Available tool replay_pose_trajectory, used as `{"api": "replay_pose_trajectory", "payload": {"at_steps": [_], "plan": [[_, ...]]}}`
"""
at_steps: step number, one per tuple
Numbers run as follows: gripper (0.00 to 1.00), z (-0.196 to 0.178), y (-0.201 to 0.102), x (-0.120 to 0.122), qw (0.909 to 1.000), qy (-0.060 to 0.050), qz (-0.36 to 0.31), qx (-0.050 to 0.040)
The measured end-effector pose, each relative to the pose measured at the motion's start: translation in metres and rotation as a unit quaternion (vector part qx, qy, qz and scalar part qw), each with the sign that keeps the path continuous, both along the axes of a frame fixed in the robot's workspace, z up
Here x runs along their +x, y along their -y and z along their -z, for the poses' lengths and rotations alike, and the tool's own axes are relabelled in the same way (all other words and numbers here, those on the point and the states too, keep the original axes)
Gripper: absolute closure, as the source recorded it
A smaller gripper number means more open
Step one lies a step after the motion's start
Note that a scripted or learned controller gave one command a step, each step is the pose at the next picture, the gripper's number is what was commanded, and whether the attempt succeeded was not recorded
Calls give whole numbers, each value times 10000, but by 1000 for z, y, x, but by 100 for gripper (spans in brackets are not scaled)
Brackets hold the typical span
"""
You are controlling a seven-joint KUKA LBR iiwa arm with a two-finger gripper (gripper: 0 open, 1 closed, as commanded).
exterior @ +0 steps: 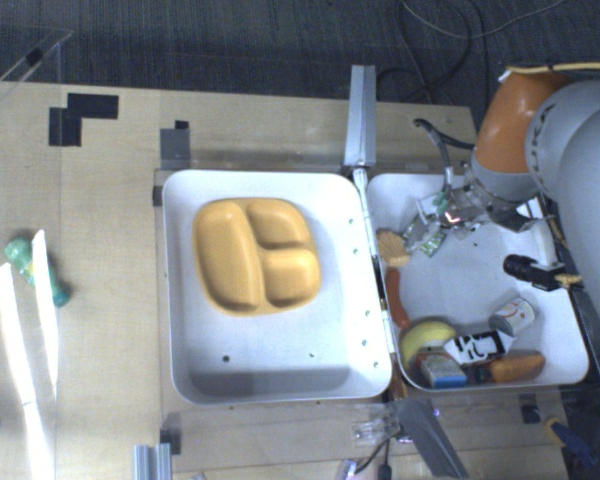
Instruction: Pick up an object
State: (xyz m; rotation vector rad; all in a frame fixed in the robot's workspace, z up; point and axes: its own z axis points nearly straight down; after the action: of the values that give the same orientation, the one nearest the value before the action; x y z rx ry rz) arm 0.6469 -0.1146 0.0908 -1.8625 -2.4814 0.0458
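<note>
The arm is reaching in from the right of the frame, and the end effector (435, 230) is hanging over the upper part of the right bin (580, 368); whether it is apart or together, I cannot tell. Along that bin's lower edge an orange carrot-like piece (516, 368) is lying with its long axis pointing left-right, beside a yellow ball (427, 339). A yellow divided tray (255, 255) is sitting in the left bin (280, 378).

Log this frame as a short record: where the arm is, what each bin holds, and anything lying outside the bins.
arm: reaching in over the right bin
gripper: low over the right bin's upper left
left bin: yellow divided tray
right bin: yellow ball, orange item, small clutter along the bottom
outside bins: green object at bench left
</note>
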Motion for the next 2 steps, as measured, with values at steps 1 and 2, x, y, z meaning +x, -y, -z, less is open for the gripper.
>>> {"api": "replay_pose_trajectory", "payload": {"at_steps": [1,2], "plan": [[100,-6,-1,1,10000,22,-47,-10],[100,-1,30,18,9840,87,1782,-25]]}}
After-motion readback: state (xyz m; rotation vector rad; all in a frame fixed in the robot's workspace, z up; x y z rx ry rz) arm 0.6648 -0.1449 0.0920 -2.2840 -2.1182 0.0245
